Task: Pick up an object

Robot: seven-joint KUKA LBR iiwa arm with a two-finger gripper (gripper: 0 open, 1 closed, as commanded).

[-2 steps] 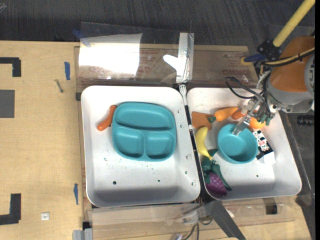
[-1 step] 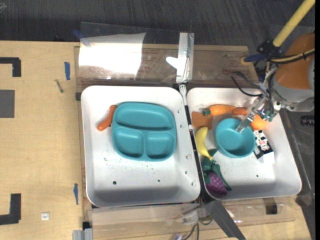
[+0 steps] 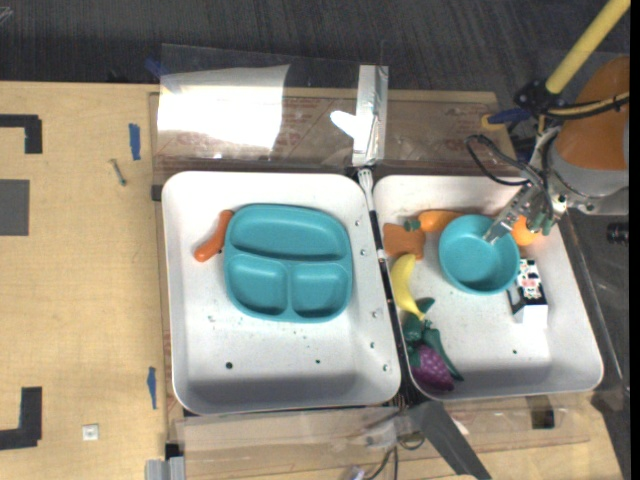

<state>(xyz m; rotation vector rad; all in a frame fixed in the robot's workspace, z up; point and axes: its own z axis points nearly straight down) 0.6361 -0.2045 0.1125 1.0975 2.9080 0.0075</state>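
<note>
My gripper (image 3: pixel 522 220) hangs over the back right corner of the right bin (image 3: pixel 565 363), at the far rim of a teal bowl (image 3: pixel 478 256). A small orange object (image 3: pixel 528 234) sits right at the gripper's tip, touching or just under it. I cannot make out whether it is held. Also in the right bin are an orange carrot-like piece (image 3: pixel 436 221), another orange piece (image 3: pixel 402 240), a yellow banana (image 3: pixel 403 283), purple grapes with green leaves (image 3: pixel 432 364) and a black-and-white box (image 3: pixel 528 291).
In the left bin (image 3: pixel 200 353) lie a teal divided plate (image 3: pixel 290 260) and an orange sausage-shaped piece (image 3: pixel 211 238) at its left. A clear plastic sheet (image 3: pixel 250 118) stands behind the bins. Cables (image 3: pixel 500 158) trail near the arm at the back right.
</note>
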